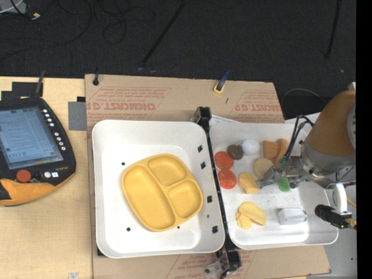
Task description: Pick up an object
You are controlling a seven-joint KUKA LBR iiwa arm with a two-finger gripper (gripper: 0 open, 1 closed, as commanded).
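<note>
The right bin (317,231) holds several small items: two red discs (224,160) (227,180), a brown ball (235,151), a white ball (250,146), an orange-tan piece (273,149), a beige round piece (263,167), a yellow piece (249,182), a yellow lump (250,215), a grey block (290,215) and a small green item (283,185). My gripper (274,176) reaches in low from the right, its tip beside the beige piece and the yellow piece, with the green item just to its right.
The left bin (110,144) contains a yellow three-compartment plate (161,190). A teach pendant (32,147) lies on the bench at far left. The arm's orange band (334,124) and grey wrist (325,161) hang over the right bin's right side.
</note>
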